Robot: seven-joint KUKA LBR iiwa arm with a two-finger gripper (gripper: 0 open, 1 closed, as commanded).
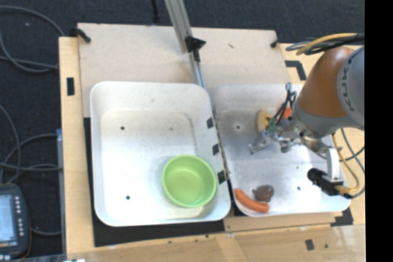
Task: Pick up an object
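- Left bin (116, 107): a shallow white tray that is occupying the left half of the bench, holding a green bowl (189, 180) that is sitting upright in its near right corner.
- Right bin (236, 107): a white tray that is lying just beside the left one; its right part is being covered by the arm.
- Orange carrot-shaped piece (251, 201): lying along the near edge of the right bin, towards its near left corner.
- Brown lump (263, 192): resting just beside the orange piece, on its far right side; its shape is hard to make out.
- Pale yellow object (264, 119): sitting in the middle of the right bin, partly hidden behind wires and the wrist.
- Gripper (261, 145): hanging over the middle of the right bin, near the yellow object; whether its tips are spread or pressed together cannot be told, as they are small and blurred.
- Arm (328, 92): its grey and orange body is being cut off at the right.
- Metal post (175, 0): slanting from the far edge down to the gap between the bins.
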